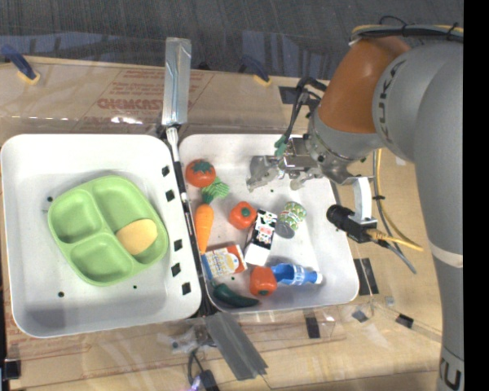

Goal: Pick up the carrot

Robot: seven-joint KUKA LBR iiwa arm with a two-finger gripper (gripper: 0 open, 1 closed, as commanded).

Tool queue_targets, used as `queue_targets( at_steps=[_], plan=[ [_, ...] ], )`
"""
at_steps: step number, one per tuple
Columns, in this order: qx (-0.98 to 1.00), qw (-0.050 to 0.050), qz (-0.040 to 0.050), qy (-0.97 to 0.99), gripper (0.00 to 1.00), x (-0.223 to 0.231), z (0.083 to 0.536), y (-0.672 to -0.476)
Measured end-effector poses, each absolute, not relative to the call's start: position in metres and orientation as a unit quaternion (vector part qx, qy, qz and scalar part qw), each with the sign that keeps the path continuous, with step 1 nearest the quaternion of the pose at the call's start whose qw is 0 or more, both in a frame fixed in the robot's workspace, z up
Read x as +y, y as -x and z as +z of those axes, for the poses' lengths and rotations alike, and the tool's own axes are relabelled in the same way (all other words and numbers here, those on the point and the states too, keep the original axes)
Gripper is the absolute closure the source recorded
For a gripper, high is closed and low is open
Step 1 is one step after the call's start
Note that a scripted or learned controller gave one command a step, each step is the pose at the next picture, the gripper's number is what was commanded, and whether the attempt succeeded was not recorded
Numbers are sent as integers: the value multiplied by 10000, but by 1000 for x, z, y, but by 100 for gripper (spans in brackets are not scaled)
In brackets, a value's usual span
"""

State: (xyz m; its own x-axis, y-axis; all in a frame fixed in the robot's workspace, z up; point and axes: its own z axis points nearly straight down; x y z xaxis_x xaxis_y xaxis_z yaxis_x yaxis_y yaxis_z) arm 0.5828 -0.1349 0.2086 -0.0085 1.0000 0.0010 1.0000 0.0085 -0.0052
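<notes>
Carrot hemmed in at the bin's left wall

Your carrot (204, 225) lies beside a tomato (243, 214) and a juice carton (223, 261); the hand (265, 172) hovers released.

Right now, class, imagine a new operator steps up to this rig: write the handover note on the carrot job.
End effector: hovering over the upper part of the right bin, nothing visibly held; whether it is open or shut cannot be told.
Carrot: lying in the right bin beside its left wall, green top pointing up the view, below the tomato, above the juice carton.
Left bin: green divided plate with a yellow item.
Done: nothing yet; carrot not grasped.
Left: move the end effector lower-left to the carrot, grasp, lift.
</notes>
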Motion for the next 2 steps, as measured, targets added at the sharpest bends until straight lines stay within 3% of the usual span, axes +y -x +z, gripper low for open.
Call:
queue_targets(
  at_steps=[1,2],
  plan=[
    [-7022,28,21,7120,0,-137,115,-540],
    [-7040,27,24,7102,100,-138,125,-541]
  ],
)
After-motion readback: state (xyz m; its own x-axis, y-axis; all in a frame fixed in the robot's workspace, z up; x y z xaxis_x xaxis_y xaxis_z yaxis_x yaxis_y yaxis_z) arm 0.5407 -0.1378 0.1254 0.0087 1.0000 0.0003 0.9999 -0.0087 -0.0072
